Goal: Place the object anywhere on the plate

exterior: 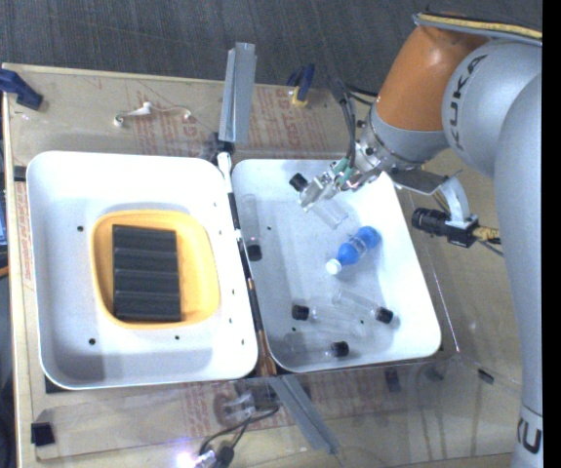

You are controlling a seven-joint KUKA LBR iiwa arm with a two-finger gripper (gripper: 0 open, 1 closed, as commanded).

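Small clear plastic bottle point(355, 249) with blue cap, lying tilted in the right smooth white bin point(412, 334), square yellow plate point(198, 261) holding a ribbed black block point(146, 272) in the left bin point(60, 339), metallic gripper point(321, 189) at upper centre-right.

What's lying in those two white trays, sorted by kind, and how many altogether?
Yellow plate: 1
Black ridged block on the plate: 1
Blue bottle with a white cap: 1
Clear bottles with black caps, hard to make out: about 3
Total: about 6
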